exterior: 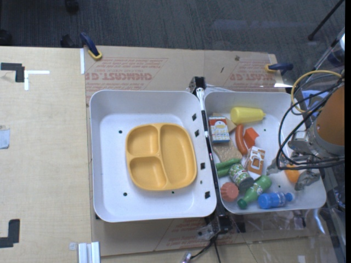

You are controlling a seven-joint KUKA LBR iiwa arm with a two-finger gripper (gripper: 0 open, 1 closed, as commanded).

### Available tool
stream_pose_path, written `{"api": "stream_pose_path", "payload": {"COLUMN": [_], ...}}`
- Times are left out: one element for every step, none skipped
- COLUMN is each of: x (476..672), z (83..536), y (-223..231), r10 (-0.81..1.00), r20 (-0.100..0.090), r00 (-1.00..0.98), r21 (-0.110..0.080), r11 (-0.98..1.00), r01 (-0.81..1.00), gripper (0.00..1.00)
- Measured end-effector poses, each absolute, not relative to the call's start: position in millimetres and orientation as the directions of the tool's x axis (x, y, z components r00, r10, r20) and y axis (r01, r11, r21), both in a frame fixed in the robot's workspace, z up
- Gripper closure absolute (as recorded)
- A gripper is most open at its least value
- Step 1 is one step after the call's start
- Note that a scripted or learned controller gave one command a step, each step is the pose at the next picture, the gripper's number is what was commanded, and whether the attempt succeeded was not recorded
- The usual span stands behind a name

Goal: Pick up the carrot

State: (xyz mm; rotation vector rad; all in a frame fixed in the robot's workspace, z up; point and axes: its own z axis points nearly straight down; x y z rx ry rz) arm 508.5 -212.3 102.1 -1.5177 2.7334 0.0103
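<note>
Light wood bench (38, 163) with a cardboard sheet (164, 70) laid flat on it, red print facing up, held by 2 blue clamps (90, 45) at its far edge. 2 white bins sit on the cardboard, touching side by side: left bin (101, 163), right bin (307, 201). Black tape marks (13, 70) and a white tape strip (38, 73) on the bare wood at left.

left bin (104, 147): divided plate (160, 156) lies at its centre.
right bin (219, 100): carrot (241, 140) mid-bin; small carton (219, 129) at its 10 o'clock; bottle (274, 200) at 5 o'clock.
</note>
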Motion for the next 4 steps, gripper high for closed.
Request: {"api": "stream_pose_path", "payload": {"x": [511.6,578.8,606.6,558.8], "z": [112.1,92.9,93.3,92.6], "y": [-211.0,-170.4,-220.3,-218.9], "r10": [-0.847,-0.825,-0.990,-0.956], "r20": [-0.021,-0.007,-0.006,-0.006], "r00": [-0.530,-0.565,-0.140,0.292], "r21": [-0.006,-0.002,-0.006,-0.005], "r11": [0.531,0.565,0.140,-0.292], "r01": [-0.848,-0.825,-0.990,-0.956], "gripper": [1.00,1.00,1.00,1.00]}}
